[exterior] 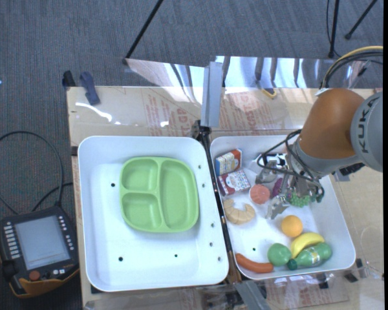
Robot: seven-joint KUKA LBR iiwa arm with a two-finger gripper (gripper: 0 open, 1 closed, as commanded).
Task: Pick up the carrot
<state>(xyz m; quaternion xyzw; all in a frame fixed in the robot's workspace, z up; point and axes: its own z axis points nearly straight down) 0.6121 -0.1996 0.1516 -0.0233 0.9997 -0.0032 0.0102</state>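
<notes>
The carrot, a short orange-red stick, lies flat at the front left corner of the right bin. My gripper hangs over the middle of that bin, below the orange wrist band, well behind and to the right of the carrot. It hovers among a pink-red round fruit, a purple item and a green item. Nothing of the carrot is near it.
The right bin also holds a red-white carton, a red packet, a croissant, an orange, a banana and a green fruit right of the carrot. A green divided plate lies in the left bin.
</notes>
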